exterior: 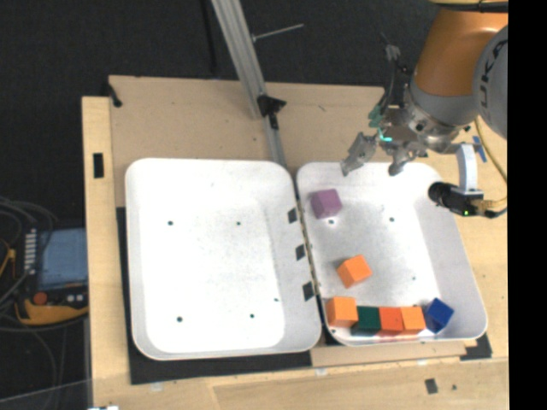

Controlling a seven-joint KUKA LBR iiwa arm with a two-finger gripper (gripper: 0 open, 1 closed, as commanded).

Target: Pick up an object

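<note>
Open gripper above the far edge of the right bin, holding nothing.

Nearest the camera, a row of blocks lies along the near wall of the right bin (pixel 444 254): an orange block (pixel 343 310), a green block (pixel 368 319), two more orange ones (pixel 391 319) (pixel 413 318), and a blue block (pixel 438 313) at the right end, close together. A little farther in, one tilted orange block (pixel 354 270) lies alone near the middle. Farther still, a purple block (pixel 325 202) sits close to the bin's left wall. The left bin (pixel 205 254) stands just beside. At the far edge, the gripper (pixel 374 161) hangs with its two fingers (pixel 355 157) spread apart, nothing between them, well apart from every block.
</note>
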